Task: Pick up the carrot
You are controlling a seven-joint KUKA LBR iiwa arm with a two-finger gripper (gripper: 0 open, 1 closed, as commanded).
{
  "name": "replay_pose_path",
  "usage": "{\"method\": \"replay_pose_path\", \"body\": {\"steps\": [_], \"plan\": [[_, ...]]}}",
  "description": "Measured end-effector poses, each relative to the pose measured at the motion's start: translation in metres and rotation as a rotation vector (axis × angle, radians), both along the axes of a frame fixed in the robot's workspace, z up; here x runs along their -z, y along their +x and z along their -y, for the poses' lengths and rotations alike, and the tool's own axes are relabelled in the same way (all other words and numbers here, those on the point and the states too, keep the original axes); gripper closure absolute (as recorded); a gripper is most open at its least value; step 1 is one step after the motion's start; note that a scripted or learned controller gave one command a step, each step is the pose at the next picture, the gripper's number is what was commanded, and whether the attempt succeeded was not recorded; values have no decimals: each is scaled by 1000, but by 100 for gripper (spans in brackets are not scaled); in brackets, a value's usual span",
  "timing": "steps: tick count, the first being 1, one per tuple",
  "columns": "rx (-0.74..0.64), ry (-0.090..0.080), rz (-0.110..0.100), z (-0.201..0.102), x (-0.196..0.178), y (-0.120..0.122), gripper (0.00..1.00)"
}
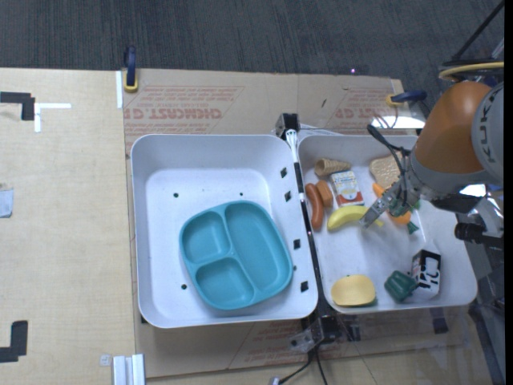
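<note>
The carrot (401,214) lies in the right bin (449,299), toward its right side. It shows as a small orange piece with a green top (412,227), and most of it is hidden beneath the gripper. My gripper (382,208) reaches in from the right and sits low over the carrot's left end, next to the banana (348,217). The arm's orange band (449,131) hangs above it.
The right bin also holds two sausages (317,203), a bread slice (330,167), a small carton (346,185), toast (385,169), a yellow item (353,290), a green item (398,285) and a black-and-white item (427,271). A teal divided plate (234,253) lies in the left bin (160,175).
</note>
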State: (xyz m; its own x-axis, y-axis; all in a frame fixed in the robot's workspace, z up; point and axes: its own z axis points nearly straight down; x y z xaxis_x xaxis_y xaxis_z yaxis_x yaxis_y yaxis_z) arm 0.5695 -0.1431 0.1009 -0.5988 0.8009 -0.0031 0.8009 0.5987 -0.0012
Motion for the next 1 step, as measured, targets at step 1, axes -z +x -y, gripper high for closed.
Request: {"method": "replay_pose_path", "body": {"steps": [1], "plan": [[139,1,1,-75,-91,17,100]]}}
